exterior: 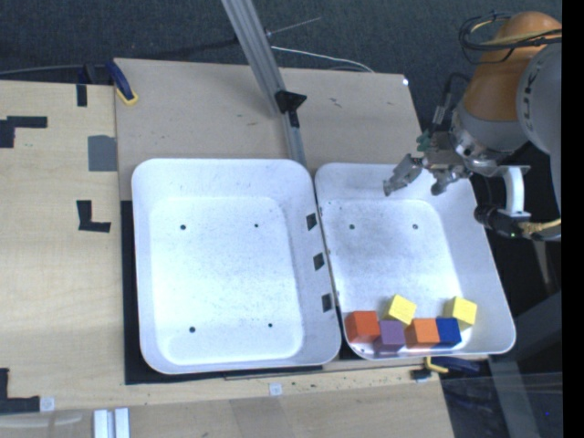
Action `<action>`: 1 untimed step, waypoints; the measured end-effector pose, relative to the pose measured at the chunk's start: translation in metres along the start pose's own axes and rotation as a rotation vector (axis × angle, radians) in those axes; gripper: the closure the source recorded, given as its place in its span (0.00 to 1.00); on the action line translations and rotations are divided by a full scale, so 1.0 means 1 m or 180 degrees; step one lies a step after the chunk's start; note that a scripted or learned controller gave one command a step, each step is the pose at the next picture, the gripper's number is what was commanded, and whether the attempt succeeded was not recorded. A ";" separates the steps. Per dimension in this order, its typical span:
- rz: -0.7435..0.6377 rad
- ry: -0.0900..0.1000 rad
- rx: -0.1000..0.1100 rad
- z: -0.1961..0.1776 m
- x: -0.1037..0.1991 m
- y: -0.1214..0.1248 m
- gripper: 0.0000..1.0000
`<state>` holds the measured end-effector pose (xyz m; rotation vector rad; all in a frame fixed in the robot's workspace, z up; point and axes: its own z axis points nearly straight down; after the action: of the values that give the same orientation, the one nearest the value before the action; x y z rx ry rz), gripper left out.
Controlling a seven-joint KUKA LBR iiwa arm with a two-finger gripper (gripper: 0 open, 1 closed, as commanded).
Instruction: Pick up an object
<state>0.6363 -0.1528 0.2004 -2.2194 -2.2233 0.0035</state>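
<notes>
Coloured blocks (411, 325) clustered at right bin's (474, 245) near edge — jaws (418, 179) seemingly apart, empty, well away.

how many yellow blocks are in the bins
2, both in the right bin near its front edge: one yellow block above the purple block, the other by the blue block. Others could hide behind the cluster.

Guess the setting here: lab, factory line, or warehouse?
Most likely a robotics lab bench for grasping trials: two shallow white bins side by side on a wooden bench, small coloured blocks in the right one, and a gripper above its far rim.
</notes>
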 end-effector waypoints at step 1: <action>0.0007 0.0007 0.0016 0.112 0.005 -0.060 0.00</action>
<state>0.5764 -0.1478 0.0883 -2.2182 -2.2173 0.0068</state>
